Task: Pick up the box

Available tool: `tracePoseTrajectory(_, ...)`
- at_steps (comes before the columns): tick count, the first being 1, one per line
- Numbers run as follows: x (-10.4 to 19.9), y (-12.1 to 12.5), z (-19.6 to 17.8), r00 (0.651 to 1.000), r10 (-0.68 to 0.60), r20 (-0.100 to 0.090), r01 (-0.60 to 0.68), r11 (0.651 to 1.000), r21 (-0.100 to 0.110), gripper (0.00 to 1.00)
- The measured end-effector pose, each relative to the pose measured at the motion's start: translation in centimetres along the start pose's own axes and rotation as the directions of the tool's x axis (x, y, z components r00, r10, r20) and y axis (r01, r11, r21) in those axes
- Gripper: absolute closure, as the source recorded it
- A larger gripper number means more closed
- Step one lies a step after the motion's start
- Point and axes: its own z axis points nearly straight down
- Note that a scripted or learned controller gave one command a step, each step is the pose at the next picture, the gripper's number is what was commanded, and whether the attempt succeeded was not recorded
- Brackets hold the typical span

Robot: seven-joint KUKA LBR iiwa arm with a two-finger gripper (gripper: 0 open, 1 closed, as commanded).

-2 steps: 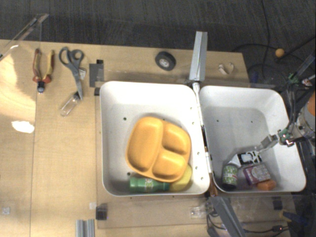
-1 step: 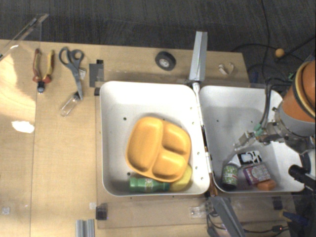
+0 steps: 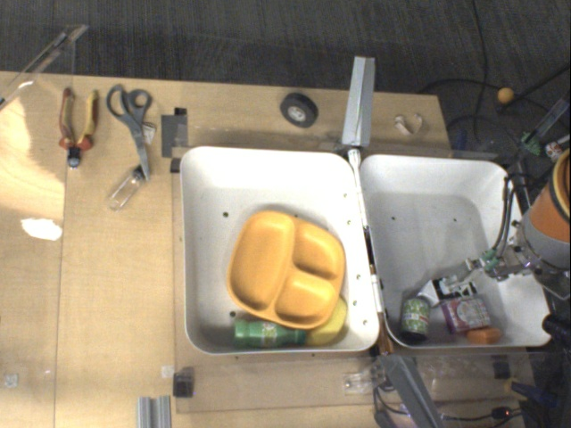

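A small purple box [image 3: 467,314] lies near the front of the right bin [image 3: 428,194]. It sits between a green can [image 3: 415,316] on its left and a small orange object [image 3: 483,335] at its front right. The gripper [image 3: 457,281] reaches in from the right and hovers just above and behind the box, low over the bin floor. Nothing is visibly held in it. The grey arm with its orange band [image 3: 560,194] stands over the bin's right rim.
The left bin [image 3: 205,203] holds a yellow divided tray [image 3: 287,268], with a green bottle [image 3: 263,332] and a yellow-green object [image 3: 333,323] at its front edge. Scissors [image 3: 134,119], pliers [image 3: 76,123] and a tape roll [image 3: 299,109] lie on the bench behind.
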Motion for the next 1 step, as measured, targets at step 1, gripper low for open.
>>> tracePoseTrajectory(1, 3.83, 0.71, -1.12, 0.996, 0.086, -0.005, -0.086, 0.996, 0.005, 0.0)
